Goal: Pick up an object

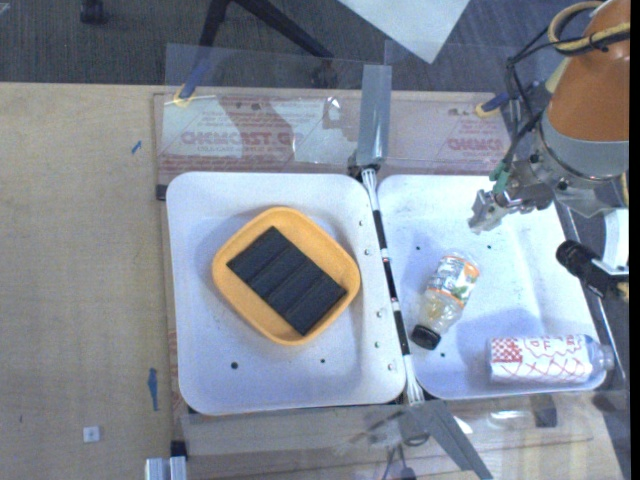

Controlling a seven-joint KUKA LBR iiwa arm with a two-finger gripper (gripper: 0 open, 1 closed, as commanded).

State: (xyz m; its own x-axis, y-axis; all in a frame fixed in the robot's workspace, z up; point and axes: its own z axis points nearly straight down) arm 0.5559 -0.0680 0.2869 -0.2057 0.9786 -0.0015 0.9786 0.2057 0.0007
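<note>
In the right bin (520, 268) a small clear bottle (445, 296) with a black cap and an orange-green label lies tilted near the middle. A second clear bottle (545, 358) with a red-and-white checked label lies on its side at the front right. My gripper (487, 211) hangs over the back part of this bin, above and to the right of the small bottle, with nothing seen between its fingers. In the left bin (200, 368) rests a yellow tray (285, 273) carrying a black ribbed block.
A metal divider (385, 278) runs between the two bins. The arm with its orange band (590, 88) and cables fills the upper right. A clear plastic sheet and cardboard (260, 133) lie behind the bins. An office chair base (210, 8) stands on the floor beyond.
</note>
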